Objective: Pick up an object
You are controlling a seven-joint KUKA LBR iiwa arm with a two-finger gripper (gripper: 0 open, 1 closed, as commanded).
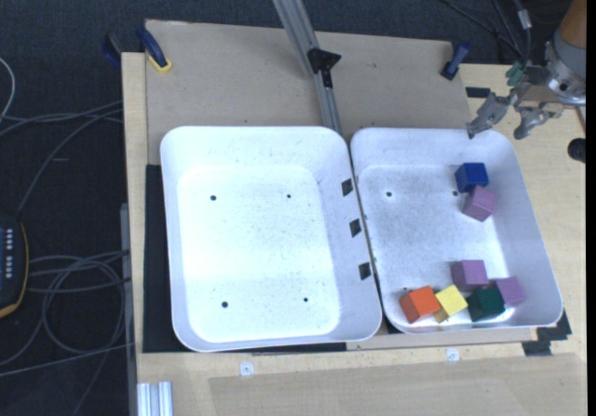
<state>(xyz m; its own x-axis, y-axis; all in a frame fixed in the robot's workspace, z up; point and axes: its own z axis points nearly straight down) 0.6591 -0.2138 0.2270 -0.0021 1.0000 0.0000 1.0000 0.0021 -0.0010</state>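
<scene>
Blocks cluster in the right bin on a wooden bench

— Where does the camera sit?
— High above the surface, looking down at a slant; both white bins fit whole, set fairly far off; the arm enters from the right edge.

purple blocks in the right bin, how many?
3. One touching the blue block near the far wall; two near the front: one by the yellow block, one by the green block.
</scene>
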